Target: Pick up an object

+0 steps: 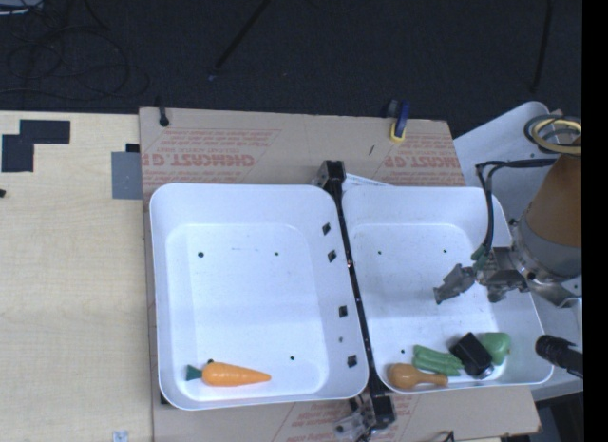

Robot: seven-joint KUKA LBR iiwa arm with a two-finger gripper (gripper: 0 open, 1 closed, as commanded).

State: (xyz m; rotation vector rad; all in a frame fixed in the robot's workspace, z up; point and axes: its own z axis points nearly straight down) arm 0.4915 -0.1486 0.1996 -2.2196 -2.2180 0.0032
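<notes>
In the right bin (404, 264) my gripper (454, 285) hangs over the bare floor toward the right side, with nothing seen in it. Below it, along the bin's front edge, lies a cluster: a tan gourd-shaped toy (416, 376), a green pod (437, 360), a black block (471, 354) and a rounded green piece (496, 343). The black block partly covers the two green things. An orange carrot (236, 374) with a green top lies alone at the front left corner of the left bin (247, 278).
A black clamp strip (344, 278) runs between the two bins. Both stand on a cardboard sheet (285, 150) with a blue and yellow clip (399, 122) at its far edge. The arm's orange band (568, 198) and cables (489, 212) overhang the right bin's right rim.
</notes>
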